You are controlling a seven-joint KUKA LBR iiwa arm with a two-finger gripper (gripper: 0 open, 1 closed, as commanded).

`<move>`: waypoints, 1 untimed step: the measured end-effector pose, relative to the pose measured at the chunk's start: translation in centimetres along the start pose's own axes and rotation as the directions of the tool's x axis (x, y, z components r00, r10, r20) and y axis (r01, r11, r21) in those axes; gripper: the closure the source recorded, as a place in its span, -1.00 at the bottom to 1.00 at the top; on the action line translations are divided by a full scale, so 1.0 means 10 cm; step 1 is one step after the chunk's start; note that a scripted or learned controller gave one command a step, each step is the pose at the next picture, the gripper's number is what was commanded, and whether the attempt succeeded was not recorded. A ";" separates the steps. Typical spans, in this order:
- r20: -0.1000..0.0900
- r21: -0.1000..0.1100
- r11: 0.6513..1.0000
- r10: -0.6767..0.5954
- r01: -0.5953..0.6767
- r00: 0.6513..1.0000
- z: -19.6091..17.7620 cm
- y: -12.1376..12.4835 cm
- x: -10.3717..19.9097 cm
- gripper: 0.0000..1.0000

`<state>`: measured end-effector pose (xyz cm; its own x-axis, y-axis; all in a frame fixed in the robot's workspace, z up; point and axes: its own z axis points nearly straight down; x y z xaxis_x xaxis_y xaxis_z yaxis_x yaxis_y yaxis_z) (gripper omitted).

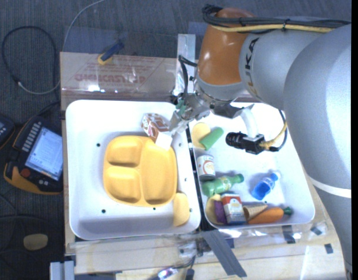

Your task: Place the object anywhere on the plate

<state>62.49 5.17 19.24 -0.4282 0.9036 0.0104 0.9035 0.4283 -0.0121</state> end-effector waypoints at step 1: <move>0.000 0.000 1.000 0.000 0.000 1.000 0.00 0.00 0.00 -1.00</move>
